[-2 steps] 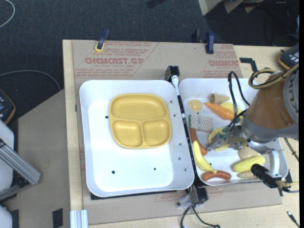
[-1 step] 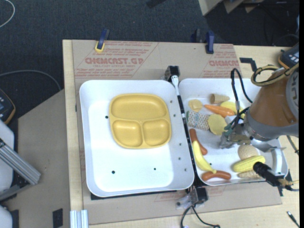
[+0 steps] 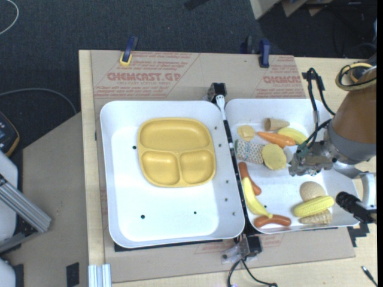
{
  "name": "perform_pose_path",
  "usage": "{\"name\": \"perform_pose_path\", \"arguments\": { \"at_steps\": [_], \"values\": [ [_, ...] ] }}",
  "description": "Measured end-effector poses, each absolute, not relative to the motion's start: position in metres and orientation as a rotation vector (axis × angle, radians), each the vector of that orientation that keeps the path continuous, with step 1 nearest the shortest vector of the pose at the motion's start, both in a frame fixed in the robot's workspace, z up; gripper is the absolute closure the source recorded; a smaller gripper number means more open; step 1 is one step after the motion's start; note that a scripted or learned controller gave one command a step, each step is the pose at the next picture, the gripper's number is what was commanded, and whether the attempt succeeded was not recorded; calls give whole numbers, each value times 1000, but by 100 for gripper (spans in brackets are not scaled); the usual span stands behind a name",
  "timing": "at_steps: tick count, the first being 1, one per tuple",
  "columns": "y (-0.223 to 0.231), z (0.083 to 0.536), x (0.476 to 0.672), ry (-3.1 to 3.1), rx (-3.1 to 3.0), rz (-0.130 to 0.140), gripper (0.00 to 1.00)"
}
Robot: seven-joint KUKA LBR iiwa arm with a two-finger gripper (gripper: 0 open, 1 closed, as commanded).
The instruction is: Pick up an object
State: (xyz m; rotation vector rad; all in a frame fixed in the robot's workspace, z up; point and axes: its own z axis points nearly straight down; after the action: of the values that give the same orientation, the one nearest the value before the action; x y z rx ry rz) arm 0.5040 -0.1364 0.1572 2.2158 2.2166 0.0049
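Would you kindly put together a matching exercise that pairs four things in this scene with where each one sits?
Things:
1. yellow divided plate
2. corn cob
3. carrot
4. gripper

Places:
A. near the right bin's front right corner
B. in the left bin
C. over the middle of the right bin, right of the round yellow piece
D. in the rear part of the right bin, beside the lemon-yellow piece

Pairs: 1-B, 2-A, 3-D, 4-C
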Motion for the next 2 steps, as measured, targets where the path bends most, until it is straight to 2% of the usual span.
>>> {"name": "perform_pose_path", "arguments": {
  "at_steps": [1, 2],
  "values": [
    [-139, 219, 499, 2217, 2215, 6, 100],
    [-139, 225, 500, 2220, 2218, 2, 100]
  ]
}}
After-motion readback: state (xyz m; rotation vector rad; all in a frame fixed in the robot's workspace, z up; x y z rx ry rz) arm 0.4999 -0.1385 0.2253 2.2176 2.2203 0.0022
